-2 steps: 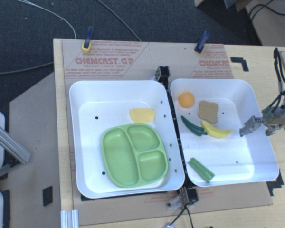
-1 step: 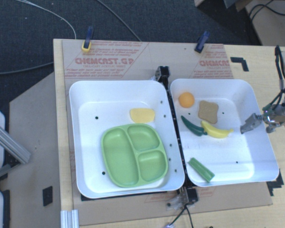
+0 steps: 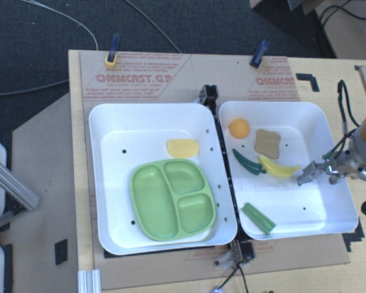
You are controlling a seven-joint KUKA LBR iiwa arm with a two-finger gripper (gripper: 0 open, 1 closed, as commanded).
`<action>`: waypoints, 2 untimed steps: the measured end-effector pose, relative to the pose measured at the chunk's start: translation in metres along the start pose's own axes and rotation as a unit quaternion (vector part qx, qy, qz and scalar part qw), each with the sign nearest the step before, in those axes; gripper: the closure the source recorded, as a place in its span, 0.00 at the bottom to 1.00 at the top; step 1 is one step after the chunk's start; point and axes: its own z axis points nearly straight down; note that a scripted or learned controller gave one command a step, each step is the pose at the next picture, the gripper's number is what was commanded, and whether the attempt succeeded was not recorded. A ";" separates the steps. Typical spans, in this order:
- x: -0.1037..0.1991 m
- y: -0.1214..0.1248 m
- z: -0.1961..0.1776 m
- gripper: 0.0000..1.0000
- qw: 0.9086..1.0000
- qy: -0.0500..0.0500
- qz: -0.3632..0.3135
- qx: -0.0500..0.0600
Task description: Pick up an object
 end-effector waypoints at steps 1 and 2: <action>0.001 -0.001 0.054 0.00 1.000 0.000 0.000 0.000; 0.000 0.000 0.040 1.00 1.000 -0.002 0.001 -0.004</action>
